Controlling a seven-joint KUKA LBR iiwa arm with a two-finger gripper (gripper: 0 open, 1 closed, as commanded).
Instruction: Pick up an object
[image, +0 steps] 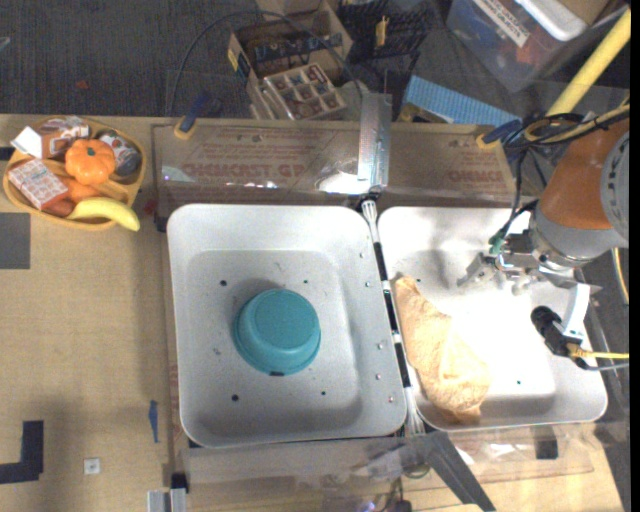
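Observation:
A teal bowl lies upside down in the middle of the left bin. A crumpled tan cloth-like object lies along the left side of the right bin, from its middle to its front edge. The gripper hangs over the back half of the right bin, reaching in from the right below the orange band. It sits above and to the right of the tan object's upper end, apart from it, with nothing seen held.
A yellow bowl of toy food with a banana and an orange pumpkin stands at the bench's back left. Cardboard walls run behind both bins. Cables and a black connector hang near the right bin's right edge.

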